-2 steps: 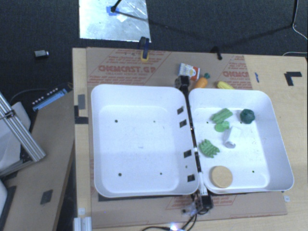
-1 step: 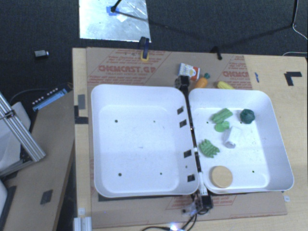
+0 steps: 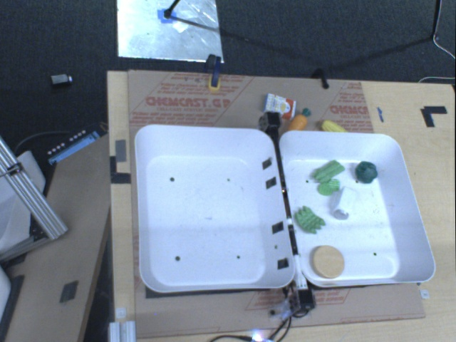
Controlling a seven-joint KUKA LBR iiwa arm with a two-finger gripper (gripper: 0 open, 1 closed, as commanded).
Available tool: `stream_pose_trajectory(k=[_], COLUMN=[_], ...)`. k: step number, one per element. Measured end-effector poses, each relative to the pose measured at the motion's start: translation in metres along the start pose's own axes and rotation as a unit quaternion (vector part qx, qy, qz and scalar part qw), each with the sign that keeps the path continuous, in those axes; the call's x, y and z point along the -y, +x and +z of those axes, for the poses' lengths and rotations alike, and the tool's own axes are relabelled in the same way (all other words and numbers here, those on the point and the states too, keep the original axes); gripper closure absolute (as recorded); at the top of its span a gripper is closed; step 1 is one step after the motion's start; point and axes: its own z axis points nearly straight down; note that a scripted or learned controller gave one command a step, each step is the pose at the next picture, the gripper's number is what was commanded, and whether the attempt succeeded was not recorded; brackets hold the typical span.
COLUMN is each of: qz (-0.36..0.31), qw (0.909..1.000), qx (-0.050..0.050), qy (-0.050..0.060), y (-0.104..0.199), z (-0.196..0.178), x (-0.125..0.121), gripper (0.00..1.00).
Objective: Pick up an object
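Partly hidden: orange item (image 3: 298,122) behind right bin (image 3: 406,169) rim | unclear

The left bin (image 3: 206,212) offers a broad white floor open from above, bounded by its raised rim. The right bin (image 3: 399,191) is more crowded: a dark green ball (image 3: 366,171) near the far right, two green ridged pieces (image 3: 328,176) beside it, a small white cylinder (image 3: 338,204) at centre, another green ridged piece (image 3: 309,220) toward the divider, and a tan disc (image 3: 328,261) near the front. Its right and front-right floor lies open. The black clips (image 3: 277,205) along the shared edge stand between the bins.
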Motion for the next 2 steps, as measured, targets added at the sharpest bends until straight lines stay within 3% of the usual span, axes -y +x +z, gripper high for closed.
stream_pose_trajectory(k=[2], qz=[-0.001], qw=[1.0000], qx=[0.000], qy=[0.000], y=[0.0177], z=[0.0000], x=[-0.0003], gripper=[1.00])
